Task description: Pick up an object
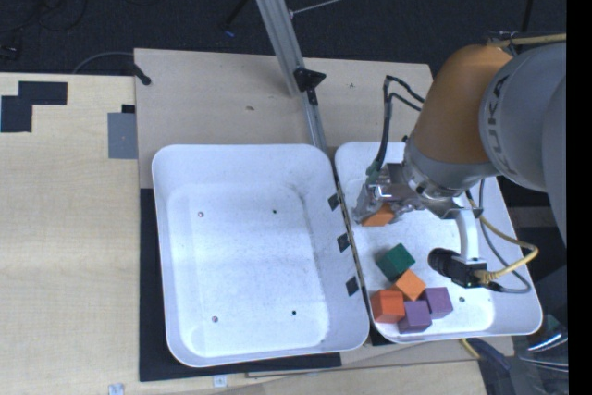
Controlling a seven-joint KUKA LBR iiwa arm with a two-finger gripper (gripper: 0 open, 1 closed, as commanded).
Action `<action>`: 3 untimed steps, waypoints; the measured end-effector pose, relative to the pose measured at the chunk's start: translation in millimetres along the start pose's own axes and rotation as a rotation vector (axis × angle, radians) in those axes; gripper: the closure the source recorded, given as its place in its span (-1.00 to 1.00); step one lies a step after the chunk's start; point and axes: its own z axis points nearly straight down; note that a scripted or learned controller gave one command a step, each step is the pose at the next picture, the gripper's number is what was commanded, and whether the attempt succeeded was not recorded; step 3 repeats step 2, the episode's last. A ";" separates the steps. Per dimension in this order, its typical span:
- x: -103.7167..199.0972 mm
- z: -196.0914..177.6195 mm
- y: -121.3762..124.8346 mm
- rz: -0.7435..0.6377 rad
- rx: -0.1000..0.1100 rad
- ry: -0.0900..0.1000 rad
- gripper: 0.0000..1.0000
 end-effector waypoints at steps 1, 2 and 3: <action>63.0 5.1 5.1 -0.001 0.005 0.000 1.00; 103.9 5.3 -42.4 0.002 0.010 -0.001 1.00; 103.9 5.3 -42.4 0.002 0.010 -0.001 1.00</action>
